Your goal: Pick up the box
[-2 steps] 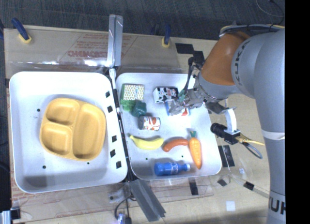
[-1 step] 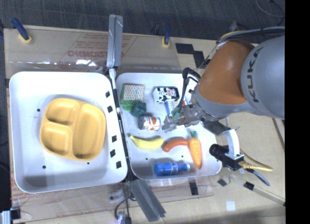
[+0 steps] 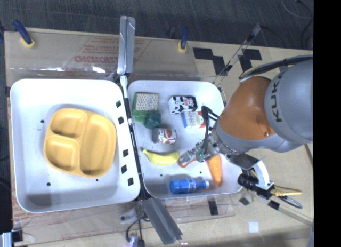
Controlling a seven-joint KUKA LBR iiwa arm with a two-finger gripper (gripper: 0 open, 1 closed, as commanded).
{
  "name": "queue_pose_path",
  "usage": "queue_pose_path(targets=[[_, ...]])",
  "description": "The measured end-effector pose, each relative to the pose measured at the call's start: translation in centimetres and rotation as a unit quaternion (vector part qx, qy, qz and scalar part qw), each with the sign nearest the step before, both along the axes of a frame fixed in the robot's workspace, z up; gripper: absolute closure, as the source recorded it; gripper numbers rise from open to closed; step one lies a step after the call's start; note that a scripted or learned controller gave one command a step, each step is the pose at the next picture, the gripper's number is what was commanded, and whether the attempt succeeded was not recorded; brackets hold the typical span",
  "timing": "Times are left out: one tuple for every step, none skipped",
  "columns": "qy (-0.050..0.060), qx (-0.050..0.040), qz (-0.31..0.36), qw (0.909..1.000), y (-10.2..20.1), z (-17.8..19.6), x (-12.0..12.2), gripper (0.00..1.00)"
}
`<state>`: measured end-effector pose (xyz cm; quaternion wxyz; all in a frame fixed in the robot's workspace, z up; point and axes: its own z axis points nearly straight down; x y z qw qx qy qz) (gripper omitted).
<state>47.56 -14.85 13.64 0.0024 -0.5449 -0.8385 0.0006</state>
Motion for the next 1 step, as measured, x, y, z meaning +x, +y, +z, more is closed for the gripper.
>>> queue_pose_path(targets=[[-0.001, -0.0014, -0.126, 0.9921, -2.99, -4.52, 7.99, 1.00]])
